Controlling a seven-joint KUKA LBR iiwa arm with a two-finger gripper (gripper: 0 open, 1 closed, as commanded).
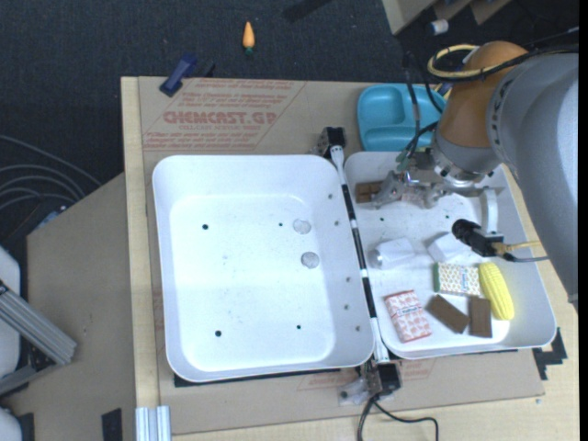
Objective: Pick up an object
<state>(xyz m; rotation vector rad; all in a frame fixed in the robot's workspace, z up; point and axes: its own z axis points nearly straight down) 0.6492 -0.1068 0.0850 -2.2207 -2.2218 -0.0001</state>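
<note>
My gripper point(404, 187) is low over the far left part of the right bin point(533, 324), close to a small brown piece point(367, 192) by the bin's wall. Nothing can be made out held in it. Nearer the front lie two white pieces point(395, 251) point(446, 244), a patterned packet point(457, 278), a yellow corn cob point(497, 289), a red and white packet point(406, 315) and two brown blocks point(447, 312) point(480, 316).
The left bin point(184, 338) holds two small clear discs point(301, 226) point(310, 260). A blue tray point(390, 118) stands behind the right bin. A blue clip point(179, 74) lies at the bench's far edge, and an orange bit point(248, 35) lies on the floor beyond.
</note>
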